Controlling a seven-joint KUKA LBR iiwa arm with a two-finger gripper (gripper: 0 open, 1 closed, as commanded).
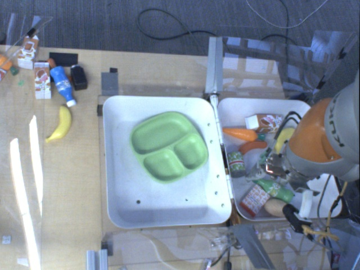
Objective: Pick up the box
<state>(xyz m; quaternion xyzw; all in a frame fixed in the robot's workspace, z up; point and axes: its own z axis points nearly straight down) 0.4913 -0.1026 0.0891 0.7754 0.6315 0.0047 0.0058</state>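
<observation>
While the green tray (pixel 169 145) sits alone in the left bin (pixel 118 167), the box (pixel 255 199) lies low in the right bin (pixel 236 108) among clutter, so the hand (pixel 275 166), finger state unclear, should descend squarely over it, avoiding the green bottle (pixel 275 189).

One fixed camera looks down aslant over both bins (pixel 112 167).

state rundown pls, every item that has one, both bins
Green three-compartment plastic tray: flat in left bin, nothing in it.
Small red patterned box: lying in right bin, not gripped.
Orange carrot: lying on its side.
Grey arm's gripper: low over right bin.
</observation>
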